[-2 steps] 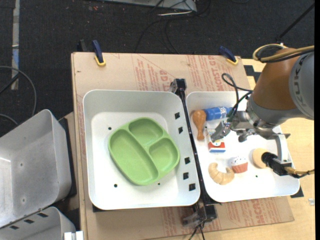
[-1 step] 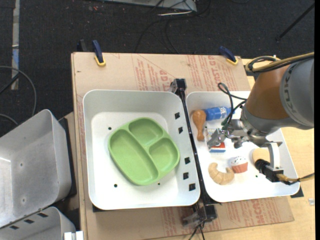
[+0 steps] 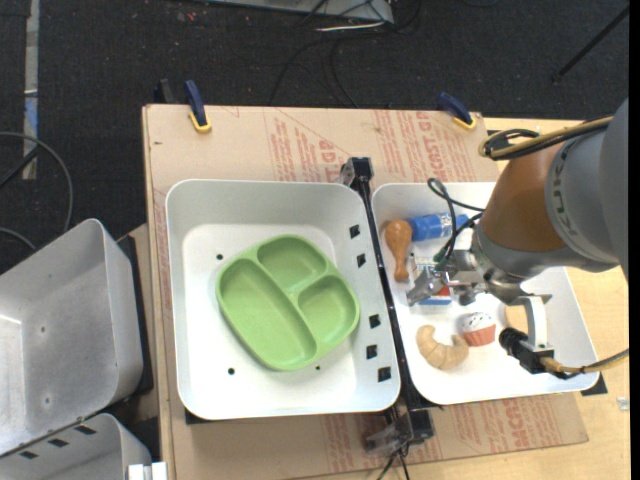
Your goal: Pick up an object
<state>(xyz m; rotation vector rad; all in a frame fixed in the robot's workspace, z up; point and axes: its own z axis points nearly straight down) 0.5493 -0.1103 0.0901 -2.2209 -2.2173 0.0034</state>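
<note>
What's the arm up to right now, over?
End effector low in right white bin, grip unclear. Tan croissant-shaped toy, pink cupcake toy, brown wooden-looking pestle lie loose nearby. Green divided plastic plate sits in left bin.

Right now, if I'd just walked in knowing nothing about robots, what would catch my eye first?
Probably the green divided plate, lying alone in the left white bin. Next, the big grey and orange arm reaching in from the right over the right bin, its gripper low among small things: a toy croissant, a little cupcake, a wooden piece and a blue can.
</note>
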